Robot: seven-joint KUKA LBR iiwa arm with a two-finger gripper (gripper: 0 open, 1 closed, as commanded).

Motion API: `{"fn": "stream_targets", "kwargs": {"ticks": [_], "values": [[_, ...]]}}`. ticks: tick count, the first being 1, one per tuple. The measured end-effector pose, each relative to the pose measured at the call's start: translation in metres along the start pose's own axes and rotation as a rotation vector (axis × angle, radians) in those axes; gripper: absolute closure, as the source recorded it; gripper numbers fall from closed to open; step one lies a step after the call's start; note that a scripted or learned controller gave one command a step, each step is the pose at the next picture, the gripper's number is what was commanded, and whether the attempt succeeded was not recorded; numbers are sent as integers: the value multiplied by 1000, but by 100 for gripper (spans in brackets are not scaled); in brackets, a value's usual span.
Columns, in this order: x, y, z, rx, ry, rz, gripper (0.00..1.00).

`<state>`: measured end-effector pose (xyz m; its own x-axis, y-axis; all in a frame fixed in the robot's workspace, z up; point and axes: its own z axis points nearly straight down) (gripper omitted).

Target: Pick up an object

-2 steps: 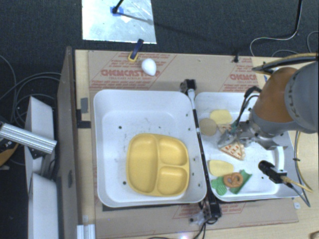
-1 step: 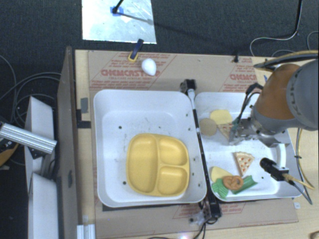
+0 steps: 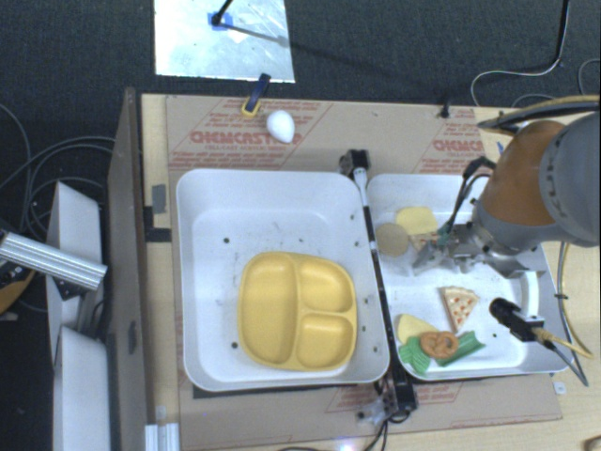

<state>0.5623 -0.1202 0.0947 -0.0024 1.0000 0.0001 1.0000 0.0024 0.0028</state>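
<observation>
The right bin (image 3: 535, 360) holds several toy foods. A pale yellow round piece (image 3: 416, 220) and a tan disc (image 3: 392, 241) lie at its upper left. A pizza slice (image 3: 459, 306) lies in the middle. At the front are a yellow wedge (image 3: 410, 327) and a brown pretzel (image 3: 439, 346) resting on a green leaf (image 3: 470, 346). My gripper (image 3: 439, 250) is low in the right bin, just below the yellow round piece and right of the tan disc. Nothing is visibly held in it.
The left bin (image 3: 202, 252) holds a yellow divided plate (image 3: 297, 308). A white egg (image 3: 280, 125) and a small yellow-and-blue clip (image 3: 254, 100) lie on the cardboard behind the bins. The arm's bulk (image 3: 540, 191) covers the right bin's upper right.
</observation>
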Motion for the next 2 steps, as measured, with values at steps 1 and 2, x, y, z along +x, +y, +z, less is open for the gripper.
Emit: {"fn": "stream_targets", "kwargs": {"ticks": [1,2], "values": [[24,42,-16,-4,0,-5,0],[28,34,-49,-1,0,-2,0]]}}
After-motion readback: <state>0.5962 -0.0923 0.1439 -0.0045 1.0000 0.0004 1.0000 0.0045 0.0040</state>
